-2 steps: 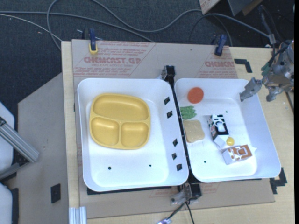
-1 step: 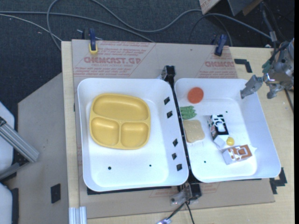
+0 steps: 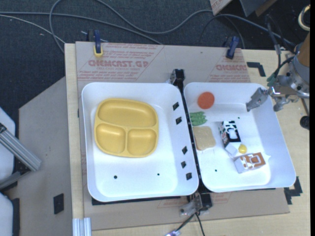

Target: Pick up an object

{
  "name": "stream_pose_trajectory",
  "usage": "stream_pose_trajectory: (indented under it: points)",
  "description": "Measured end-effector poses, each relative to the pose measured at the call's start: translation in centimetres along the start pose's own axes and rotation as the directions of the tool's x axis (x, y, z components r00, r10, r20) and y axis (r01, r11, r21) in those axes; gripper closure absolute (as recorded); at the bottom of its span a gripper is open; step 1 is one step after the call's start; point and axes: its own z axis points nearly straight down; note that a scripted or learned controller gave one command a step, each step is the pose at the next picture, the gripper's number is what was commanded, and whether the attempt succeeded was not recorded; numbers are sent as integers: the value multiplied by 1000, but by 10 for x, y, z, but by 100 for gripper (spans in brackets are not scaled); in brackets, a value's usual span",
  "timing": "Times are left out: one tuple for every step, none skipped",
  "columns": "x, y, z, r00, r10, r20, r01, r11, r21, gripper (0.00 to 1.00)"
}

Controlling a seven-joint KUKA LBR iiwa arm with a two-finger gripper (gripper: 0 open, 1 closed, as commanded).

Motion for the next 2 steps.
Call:
stream_pose_trajectory:
  points:
    - [3,10,53,1000,-2,0,2,1000,1,0]
    - [3,2,112,1000,1,-1,-1,1000,1,0]
